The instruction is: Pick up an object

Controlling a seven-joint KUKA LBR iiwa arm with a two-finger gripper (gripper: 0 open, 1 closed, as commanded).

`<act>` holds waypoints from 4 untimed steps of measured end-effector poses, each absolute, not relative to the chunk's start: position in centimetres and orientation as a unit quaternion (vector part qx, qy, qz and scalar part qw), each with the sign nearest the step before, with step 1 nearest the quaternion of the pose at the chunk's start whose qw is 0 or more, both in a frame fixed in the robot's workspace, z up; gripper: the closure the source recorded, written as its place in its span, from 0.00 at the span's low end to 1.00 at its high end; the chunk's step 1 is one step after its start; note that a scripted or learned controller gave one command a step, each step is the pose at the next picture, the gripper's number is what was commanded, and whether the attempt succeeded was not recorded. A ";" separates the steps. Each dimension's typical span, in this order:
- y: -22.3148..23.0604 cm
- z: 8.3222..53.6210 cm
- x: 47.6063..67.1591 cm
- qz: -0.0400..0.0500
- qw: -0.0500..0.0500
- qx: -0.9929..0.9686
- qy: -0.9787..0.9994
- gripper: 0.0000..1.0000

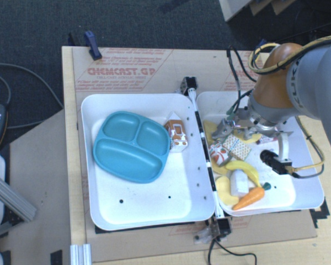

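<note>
— What did the counter carry?

— Two white bins side by side. The left bin held a blue divided plate with a small brown-and-white packet just beside its right rim.

— And the right bin?

— A clutter along its left side: a banana, a carrot, a checkered packet.

— The hand?

— Low over that clutter, near the checkered packet. I could not tell how it was set.

You can read red print, "CHEMCAST GP", on the bench's brown protective sheet behind the left bin; the smaller lines around it are too blurred.
</note>
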State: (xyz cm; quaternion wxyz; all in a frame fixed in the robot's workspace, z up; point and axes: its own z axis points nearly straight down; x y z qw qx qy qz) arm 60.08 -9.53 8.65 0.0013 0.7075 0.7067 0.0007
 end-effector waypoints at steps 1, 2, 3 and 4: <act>-10.1 8.5 66.7 0.000 0.001 0.707 0.707 0.00; -10.2 8.6 61.9 0.001 0.001 0.707 0.707 0.00; -9.3 8.6 56.9 0.001 0.001 0.708 0.707 0.00; -9.3 9.5 56.9 0.002 0.002 0.708 0.706 1.00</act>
